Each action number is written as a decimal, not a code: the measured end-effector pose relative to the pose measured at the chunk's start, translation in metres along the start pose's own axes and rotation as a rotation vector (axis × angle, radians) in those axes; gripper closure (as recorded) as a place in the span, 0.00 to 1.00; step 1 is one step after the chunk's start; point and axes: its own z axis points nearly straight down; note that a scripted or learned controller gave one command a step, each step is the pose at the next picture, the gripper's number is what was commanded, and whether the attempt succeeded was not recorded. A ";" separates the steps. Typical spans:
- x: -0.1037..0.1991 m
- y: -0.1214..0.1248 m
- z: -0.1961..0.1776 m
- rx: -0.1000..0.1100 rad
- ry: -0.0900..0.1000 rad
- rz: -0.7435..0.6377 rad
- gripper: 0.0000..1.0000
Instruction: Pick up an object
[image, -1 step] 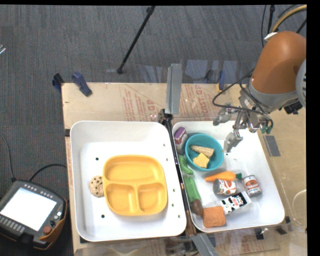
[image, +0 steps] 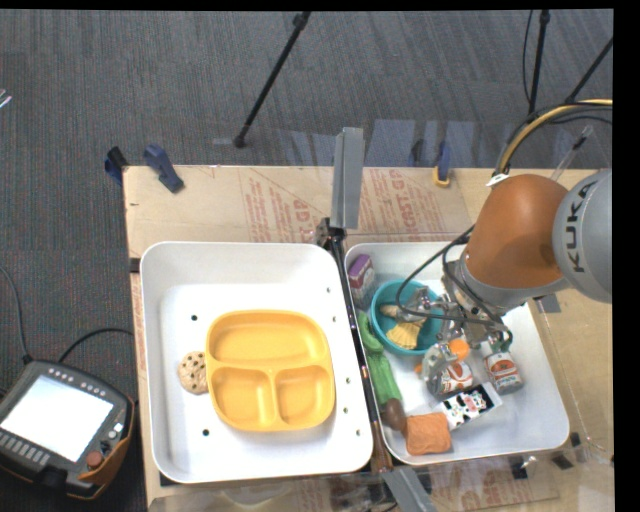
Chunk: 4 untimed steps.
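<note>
The arm (image: 530, 240) is reaching in from the right, its orange band hanging over the right bin (image: 540, 400), and the hand (image: 462, 340) is sitting low among the clutter there. Whether it is clenched or released, I cannot tell; cables and wrist parts are crowding it. Just beside it, a small can (image: 455, 378) with orange and white markings is standing next to a second little can (image: 505, 372), and neither is showing between any fingers. A teal bowl (image: 395, 318) with something yellow in it is lying to the hand's left, a green strip (image: 380, 365) is running along the bin's left wall, and an orange sponge-like block (image: 428, 433) is resting near the front beside a black-and-white spotted piece (image: 468, 404). Over in the left bin (image: 170, 290), a yellow divided tray (image: 270, 368) is sitting in the middle with a cookie (image: 192, 372) touching its left edge.
</note>
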 end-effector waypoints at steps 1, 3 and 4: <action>0.012 0.027 0.014 -0.003 0.008 -0.036 0.00; 0.009 0.028 0.003 -0.002 0.004 -0.041 0.00; 0.089 -0.004 0.009 0.002 -0.001 0.003 0.00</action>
